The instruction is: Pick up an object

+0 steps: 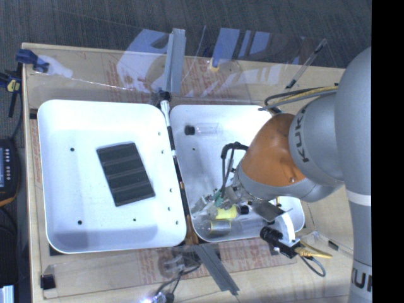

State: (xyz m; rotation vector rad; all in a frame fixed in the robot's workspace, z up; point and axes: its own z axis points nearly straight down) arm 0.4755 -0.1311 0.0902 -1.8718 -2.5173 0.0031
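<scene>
My claw is low in the right bin; I cannot tell its state. The clear yellow-capped thing looks light and slippery, so grip its middle.

White bins, a black ribbed pad, a yellow object, and a grey, orange-banded arm.

Bright overhead light blows out the left bin to near-featureless white. Glare streaks a clear panel at the far side. The arm shades the right bin; focus is slightly soft.
</scene>
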